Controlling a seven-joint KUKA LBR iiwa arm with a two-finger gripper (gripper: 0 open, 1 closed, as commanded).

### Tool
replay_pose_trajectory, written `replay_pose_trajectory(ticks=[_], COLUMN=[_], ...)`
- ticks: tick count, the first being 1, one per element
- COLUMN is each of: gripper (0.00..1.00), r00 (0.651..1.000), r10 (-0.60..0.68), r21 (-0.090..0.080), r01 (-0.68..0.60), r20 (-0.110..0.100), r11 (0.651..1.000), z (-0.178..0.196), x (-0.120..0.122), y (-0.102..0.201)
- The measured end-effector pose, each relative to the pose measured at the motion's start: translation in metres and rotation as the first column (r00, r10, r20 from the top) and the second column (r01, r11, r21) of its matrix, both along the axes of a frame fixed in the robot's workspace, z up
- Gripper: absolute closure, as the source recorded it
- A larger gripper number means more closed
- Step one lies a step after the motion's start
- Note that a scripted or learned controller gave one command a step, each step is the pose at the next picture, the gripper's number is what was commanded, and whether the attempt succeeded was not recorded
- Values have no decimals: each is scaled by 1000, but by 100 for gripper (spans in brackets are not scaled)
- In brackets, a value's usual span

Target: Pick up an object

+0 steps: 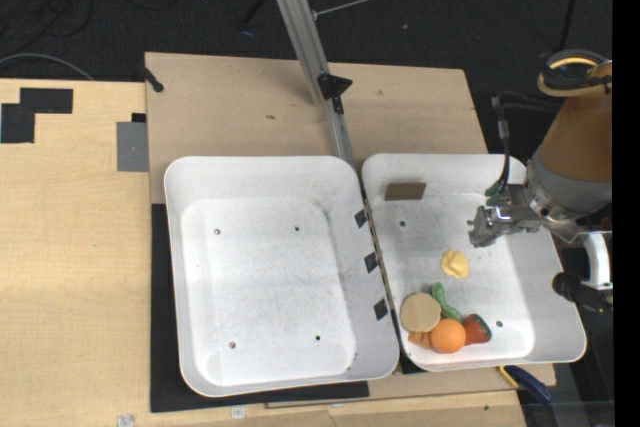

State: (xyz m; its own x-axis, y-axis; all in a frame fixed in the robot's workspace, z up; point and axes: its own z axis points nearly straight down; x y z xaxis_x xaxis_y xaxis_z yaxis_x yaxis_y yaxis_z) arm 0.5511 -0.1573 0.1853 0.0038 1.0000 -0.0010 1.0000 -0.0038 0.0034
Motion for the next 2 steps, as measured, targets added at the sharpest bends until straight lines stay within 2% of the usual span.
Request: replay_pose_trajectory(ticks=[2], gripper=[100], r00=[1000], r10=[4], r21=[0], r01=[-4], r20=[0], r11=[1000], z=[92], x=[-1], y=[-6])
